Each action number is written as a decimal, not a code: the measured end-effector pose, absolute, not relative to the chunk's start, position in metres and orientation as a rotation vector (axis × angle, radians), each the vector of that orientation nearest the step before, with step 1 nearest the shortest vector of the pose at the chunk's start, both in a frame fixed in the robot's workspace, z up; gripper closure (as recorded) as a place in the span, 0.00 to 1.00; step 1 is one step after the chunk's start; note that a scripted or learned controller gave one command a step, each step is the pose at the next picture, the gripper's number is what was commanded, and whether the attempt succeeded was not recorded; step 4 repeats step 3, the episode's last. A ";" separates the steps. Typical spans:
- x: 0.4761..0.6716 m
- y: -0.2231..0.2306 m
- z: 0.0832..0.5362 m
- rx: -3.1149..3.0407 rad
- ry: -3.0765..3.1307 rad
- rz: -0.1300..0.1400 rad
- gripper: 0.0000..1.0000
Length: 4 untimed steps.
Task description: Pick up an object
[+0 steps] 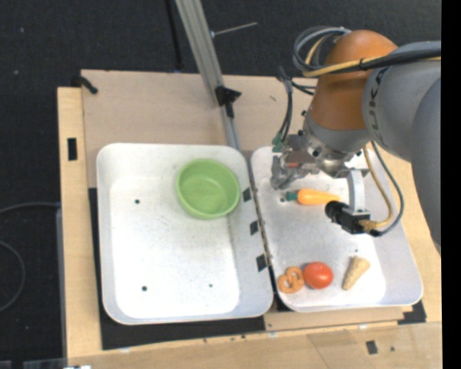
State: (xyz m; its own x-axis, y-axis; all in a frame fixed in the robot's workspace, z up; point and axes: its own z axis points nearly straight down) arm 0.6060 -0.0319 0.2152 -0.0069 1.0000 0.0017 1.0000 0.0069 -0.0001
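The carrot (316, 198) lies flat in the right bin (392, 279), near its upper left corner, green tip toward the bin's left wall. The hand (286, 177) hangs just beside that tip, low over the bin floor; whether it is wide or narrow I cannot tell, since the wrist covers it. My reading is that the arm is lining up on the carrot. To do this well, the hand should centre over the thick orange middle, not the thin tip, grip across the carrot's width and stay clear of the bin wall. Further down the bin sit a tomato (317, 275), a pretzel-like piece (290, 280) touching it and a cone (356, 271). A green bowl (208, 188) stands in the left bin (138, 283). The black part by the carrot's right end is hard to identify
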 end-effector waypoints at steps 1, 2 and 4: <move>0.583 0.008 0.231 -2.212 -2.229 -0.004 1.00; 0.574 0.060 0.231 -2.211 -2.228 -0.002 1.00; 0.574 0.058 0.231 -2.217 -2.222 -0.003 0.00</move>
